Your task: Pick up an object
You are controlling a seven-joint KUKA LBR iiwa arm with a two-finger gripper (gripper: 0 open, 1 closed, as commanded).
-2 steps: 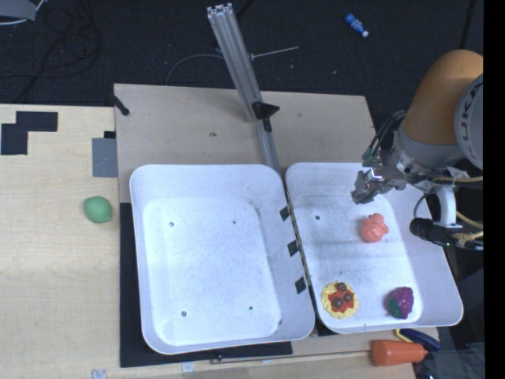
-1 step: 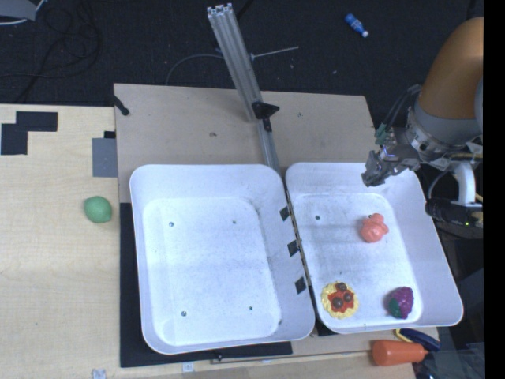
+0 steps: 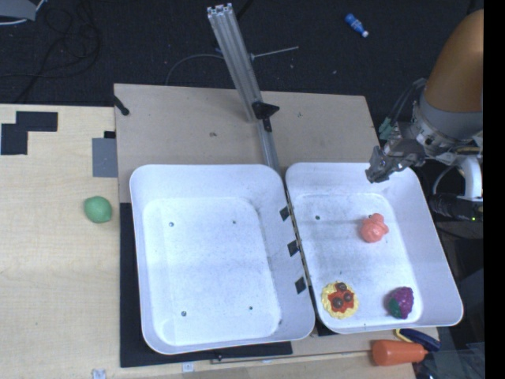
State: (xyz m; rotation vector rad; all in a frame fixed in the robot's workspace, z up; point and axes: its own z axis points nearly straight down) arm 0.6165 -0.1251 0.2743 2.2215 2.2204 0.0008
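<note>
Camera view shows the grey arm [image 3: 454, 93] entering from the right, its orange band high near the frame's edge and its wrist angled down toward the upper right corner of the right bin [image 3: 430, 219]. The gripper [image 3: 379, 172] hangs over that corner's rim, dark and small against the bench, and whether its fingers are spread or closed cannot be told; nothing is visible between them.

Three objects lie in the right bin. A pink-orange lumpy toy [image 3: 373, 228] sits near the middle, well apart from the gripper and below it in the frame. A yellow round toy with red spots [image 3: 339, 299] rests at the lower left corner, and a purple grape cluster [image 3: 400, 302] lies near it at the lower right. The left bin [image 3: 158, 184] sits just beside the right one, its floor plain white.

Outside the bins, one green ball [image 3: 98, 209] rests on the pale wooden surface to the left, and one orange object [image 3: 397, 352], perhaps a toy carrot, lies just below the right bin's lower edge.
</note>
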